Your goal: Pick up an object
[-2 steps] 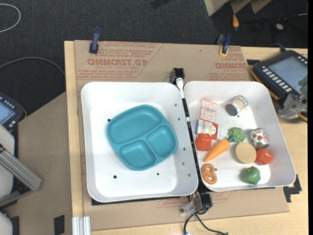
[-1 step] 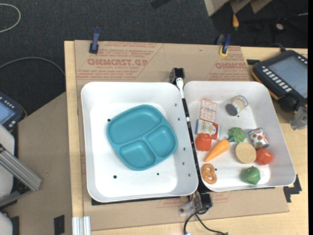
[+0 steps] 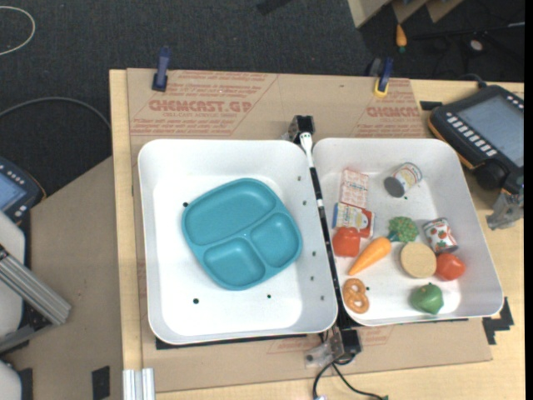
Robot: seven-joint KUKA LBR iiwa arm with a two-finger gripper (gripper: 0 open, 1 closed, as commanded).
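A teal divided plate [image 3: 241, 233] is lying in the left bin [image 3: 158, 223], while toy foods, among them a carrot [image 3: 370, 256], are sitting in the right bin [image 3: 475, 223].

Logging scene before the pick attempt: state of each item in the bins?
Teal three-compartment plastic tray: flat in left white bin, compartments bare.
Small tin can: on its side.
Printed carton: lying flat.
Orange toy carrot: lying, touching red toy tomato.
Pretzel: flat.
Green toy pepper: near front rim.
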